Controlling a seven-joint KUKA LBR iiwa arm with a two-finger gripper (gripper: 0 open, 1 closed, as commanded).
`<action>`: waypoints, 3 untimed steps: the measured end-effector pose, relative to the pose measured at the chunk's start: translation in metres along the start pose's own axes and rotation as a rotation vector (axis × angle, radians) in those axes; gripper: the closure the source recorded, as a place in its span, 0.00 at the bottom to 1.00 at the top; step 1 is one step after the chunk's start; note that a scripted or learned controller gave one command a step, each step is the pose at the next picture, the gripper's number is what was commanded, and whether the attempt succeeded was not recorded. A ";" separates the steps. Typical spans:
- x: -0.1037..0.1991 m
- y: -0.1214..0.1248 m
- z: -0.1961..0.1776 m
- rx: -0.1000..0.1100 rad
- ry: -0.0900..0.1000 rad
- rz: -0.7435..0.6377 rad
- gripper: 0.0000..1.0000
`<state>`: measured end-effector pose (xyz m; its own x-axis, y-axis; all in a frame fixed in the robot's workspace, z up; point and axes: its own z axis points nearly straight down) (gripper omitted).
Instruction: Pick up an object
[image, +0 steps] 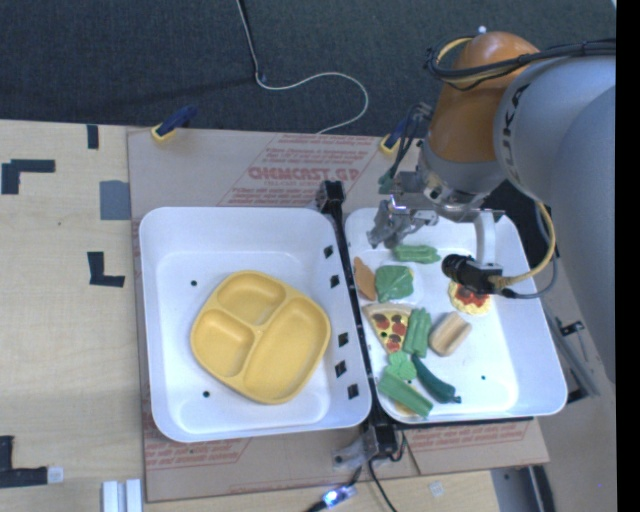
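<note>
The right bin (520, 385) holds several toy foods: a green pea pod (416, 254), a green leafy piece (393, 282), an orange wedge (364, 279), a pizza slice (388, 324), a bread roll (449, 334), a small cupcake-like piece (470, 298), a dark green cucumber (434, 382) and green pieces (403, 378) near the front. My gripper (388, 232) hangs over the bin's back left part, just above and left of the pea pod, fingers pointing down. Nothing shows between the fingers.
The left bin (170, 250) holds a yellow divided plate (261, 335). A black clamp strip (340, 290) runs between the bins. A white cable (300, 80) lies on the dark floor behind. The grey arm with its orange band (480, 90) fills the upper right.
</note>
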<state>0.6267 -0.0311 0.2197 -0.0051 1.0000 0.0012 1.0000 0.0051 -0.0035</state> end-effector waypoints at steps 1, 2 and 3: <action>0.011 -0.010 -0.015 -0.002 0.000 0.002 1.00; 0.007 -0.005 0.006 0.001 -0.002 0.004 1.00; 0.020 -0.012 -0.007 -0.002 0.000 0.002 1.00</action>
